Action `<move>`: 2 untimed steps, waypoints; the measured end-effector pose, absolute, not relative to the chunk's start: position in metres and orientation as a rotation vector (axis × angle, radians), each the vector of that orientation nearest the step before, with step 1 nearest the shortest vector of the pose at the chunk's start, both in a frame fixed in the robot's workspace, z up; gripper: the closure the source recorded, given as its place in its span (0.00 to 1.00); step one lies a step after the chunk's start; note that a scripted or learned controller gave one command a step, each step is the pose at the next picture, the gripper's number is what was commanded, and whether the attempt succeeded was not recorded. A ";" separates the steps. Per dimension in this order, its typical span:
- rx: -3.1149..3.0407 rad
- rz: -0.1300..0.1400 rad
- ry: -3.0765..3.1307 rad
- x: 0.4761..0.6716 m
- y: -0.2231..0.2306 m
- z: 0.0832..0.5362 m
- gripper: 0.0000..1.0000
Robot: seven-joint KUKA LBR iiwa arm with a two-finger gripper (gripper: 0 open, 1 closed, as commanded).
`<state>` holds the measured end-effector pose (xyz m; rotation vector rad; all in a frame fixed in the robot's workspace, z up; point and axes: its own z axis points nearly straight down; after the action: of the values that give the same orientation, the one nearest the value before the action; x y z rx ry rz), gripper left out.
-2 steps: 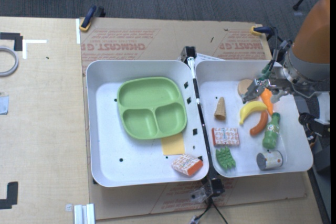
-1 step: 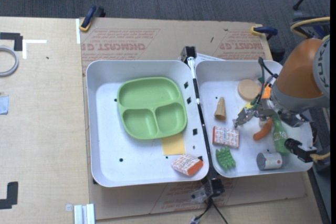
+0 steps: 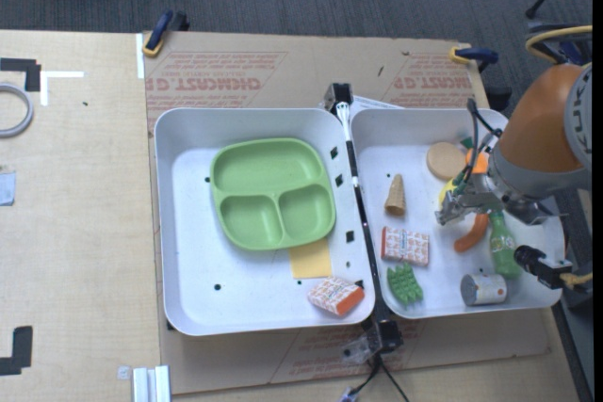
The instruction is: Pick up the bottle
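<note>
Green bottle [image 3: 500,245] lies in the right bin [image 3: 415,135], nr its right wall, neck toward the gripper [image 3: 459,207]. Gripper sits just up-left of it, low over the bin w/ an orange sausage-like piece [image 3: 469,233] beside it; can't tell its state from this angle. Grey can [image 3: 484,288] lies just below the bottle.

Grey arm [image 3: 528,172] with a rounded orange band [image 3: 554,113] — thin black cables trail past its wrist.
</note>
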<state>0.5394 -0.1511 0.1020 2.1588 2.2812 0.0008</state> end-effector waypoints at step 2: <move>2.009 0.000 2.414 0.478 -0.020 0.245 1.00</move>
<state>0.4783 -0.0203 0.2450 2.0094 2.4136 0.0002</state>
